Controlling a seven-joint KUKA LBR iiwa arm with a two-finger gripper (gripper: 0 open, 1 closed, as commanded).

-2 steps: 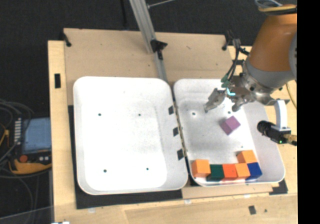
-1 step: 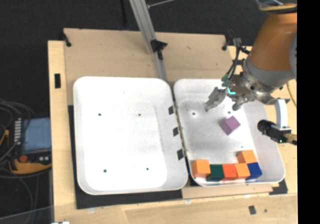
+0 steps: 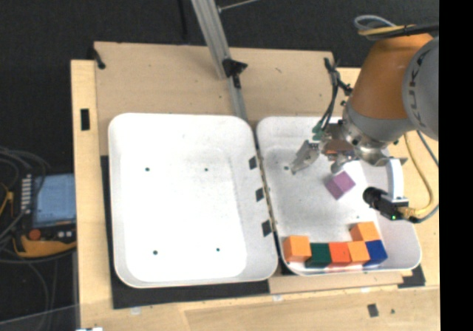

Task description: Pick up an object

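Note:
My gripper (image 3: 321,162) hangs over the middle of the right bin (image 3: 277,137), below the arm's orange band. It is open, with one grey finger (image 3: 301,158) reaching left and the other ending beside a purple block (image 3: 340,185). That block is tilted and lies just below the right fingertip, not between the fingers. Along the bin's front edge sits a row of blocks: orange (image 3: 297,247), green (image 3: 319,254), red-orange (image 3: 339,252), orange (image 3: 358,251) and blue (image 3: 375,250). One more orange block (image 3: 363,232) rests behind them.
The left bin (image 3: 122,174) lies beside the right one, joined by a row of clips (image 3: 260,193). A slanted metal post (image 3: 214,34) rises behind the bins. Cables and a black fitting (image 3: 384,202) hang off the wrist at the right.

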